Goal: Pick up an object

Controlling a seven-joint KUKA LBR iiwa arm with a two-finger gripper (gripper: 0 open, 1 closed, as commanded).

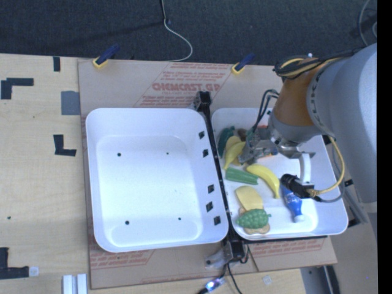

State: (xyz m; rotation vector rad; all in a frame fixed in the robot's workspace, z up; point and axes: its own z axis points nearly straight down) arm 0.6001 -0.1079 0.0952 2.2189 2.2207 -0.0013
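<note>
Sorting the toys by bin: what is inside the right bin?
The right bin holds a banana, a green piece, a green bumpy toy, and a blue item. The gripper covers whatever lies beneath it.

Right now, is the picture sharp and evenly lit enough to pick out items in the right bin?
Camera view: soft and slightly blurred, lighting even, no harsh glare; the white right bin is bright but not washed out; the banana and blue tube read clearly; the claw is murky against the clutter.

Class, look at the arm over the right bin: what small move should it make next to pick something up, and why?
Probably lower the pincer straight down: it hangs just above the yellow banana-shaped toy beside the green piece in the right bin, and nothing shows between its fingers.
</note>
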